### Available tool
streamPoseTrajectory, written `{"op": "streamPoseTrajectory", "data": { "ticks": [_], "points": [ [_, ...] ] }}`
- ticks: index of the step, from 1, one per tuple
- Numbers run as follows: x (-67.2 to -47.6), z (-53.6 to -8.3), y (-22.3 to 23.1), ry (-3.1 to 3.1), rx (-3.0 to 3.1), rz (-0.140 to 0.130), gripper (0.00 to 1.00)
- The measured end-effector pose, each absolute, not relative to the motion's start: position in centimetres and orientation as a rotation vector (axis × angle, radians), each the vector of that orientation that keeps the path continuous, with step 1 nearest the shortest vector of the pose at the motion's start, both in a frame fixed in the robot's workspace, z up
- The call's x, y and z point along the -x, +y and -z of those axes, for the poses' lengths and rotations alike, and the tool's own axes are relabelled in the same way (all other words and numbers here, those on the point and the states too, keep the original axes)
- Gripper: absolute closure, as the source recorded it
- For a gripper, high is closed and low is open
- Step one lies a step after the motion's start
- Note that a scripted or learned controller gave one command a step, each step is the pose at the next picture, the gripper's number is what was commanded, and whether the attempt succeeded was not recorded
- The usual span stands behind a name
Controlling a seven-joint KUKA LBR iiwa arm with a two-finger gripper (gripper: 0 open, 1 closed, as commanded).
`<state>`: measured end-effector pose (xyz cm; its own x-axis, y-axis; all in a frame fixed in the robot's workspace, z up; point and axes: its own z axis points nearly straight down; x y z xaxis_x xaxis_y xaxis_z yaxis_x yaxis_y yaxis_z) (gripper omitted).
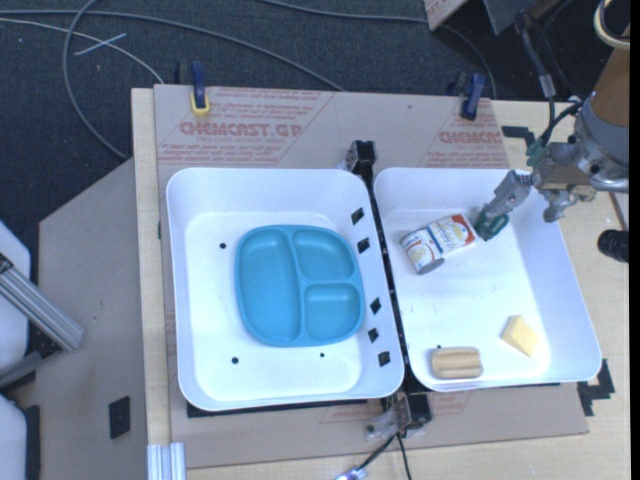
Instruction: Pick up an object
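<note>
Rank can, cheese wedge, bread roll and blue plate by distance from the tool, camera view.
From the tool:
1. Small white labelled can, lying right beside it, right bin.
2. Yellow cheese wedge, right bin's near corner.
3. Tan bread roll, near edge.
4. Blue divided plate, left bin.

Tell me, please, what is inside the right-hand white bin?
In the right bin lie a can, a tan bread roll and a yellow wedge. The gripper covers the floor beneath it.

Right bin [560, 268] centre open, can [437, 244], bread roll [456, 363], cheese wedge [519, 335] around

The surface [300, 118], a tan printed board, carries two white bins: left bin [190, 268]; right bin [560, 298]; side by side, touching.
</note>
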<state>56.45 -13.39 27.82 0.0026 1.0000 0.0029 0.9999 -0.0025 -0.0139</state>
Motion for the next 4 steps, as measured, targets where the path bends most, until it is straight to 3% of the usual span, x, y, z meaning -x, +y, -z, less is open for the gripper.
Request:
{"op": "streamPoseTrajectory", "data": {
  "ticks": [1, 4],
  "points": [
    [-56.6, -28.5, -13.4, -2.221, 2.22, 0.0, 0.0],
    [-55.2, -13.7, -13.6, -2.217, 2.217, -0.004, 0.0]
  ]
}}
